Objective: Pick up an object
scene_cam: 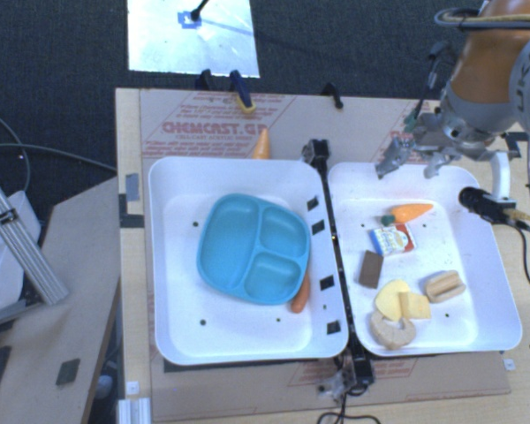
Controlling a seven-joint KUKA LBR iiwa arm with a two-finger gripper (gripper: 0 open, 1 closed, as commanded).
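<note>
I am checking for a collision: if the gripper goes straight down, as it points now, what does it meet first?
Probably bare floor of the right bin, near its far rim; the gripper hangs above it. The carrot lies nearer the camera, though depth is unclear.

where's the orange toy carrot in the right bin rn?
The orange toy carrot lies near the back of the right white bin, just behind the small blue-and-red carton and below the gripper.

Dark carpeted floor (353, 25) across twelve o'clock, pale square sheet (192, 25) lying on it at eleven o'clock, tan wooden bench (132, 131) at centre under printed cardboard (212, 122), slanted aluminium rail (18, 237) at nine o'clock, black cables (35, 148) trailing nearby
</note>
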